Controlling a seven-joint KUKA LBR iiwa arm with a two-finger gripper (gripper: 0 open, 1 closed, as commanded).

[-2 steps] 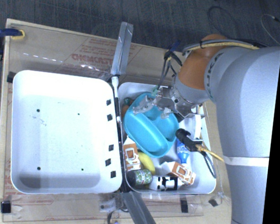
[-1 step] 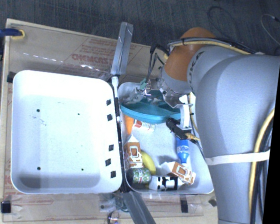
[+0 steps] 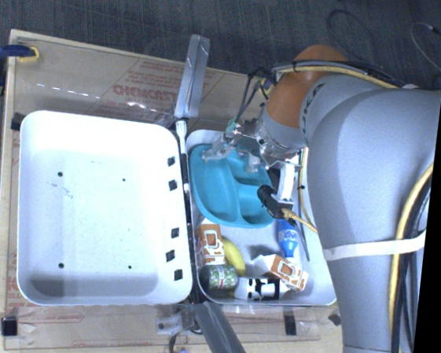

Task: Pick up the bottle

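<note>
the bottle (image 3: pixel 287 241) lies in the right bin (image 3: pixel 313 299), hard against its right-hand wall, a clear thing with a blue label and what looks like a blue cap, its long axis running roughly from twelve to six o'clock with a slight lean. the gripper (image 3: pixel 241 145) hangs over the far end of the same bin, above the upper edge of a blue dish (image 3: pixel 223 188) that takes up most of that end. from the claw the bottle sits at about four or five o'clock, near but clearly apart, with the dish's right rim and a black cable end between them. the arm (image 3: pixel 361 188) looms over the bin's right side, so the bottle sits close under its grey bulk. how wide the claw stands i cannot tell from here, and i see nothing caught in it. just past the bottle, at six o'clock, a small orange carton (image 3: pixel 288 273) nearly touches its lower end, which i'd guess leaves little room there.
</note>
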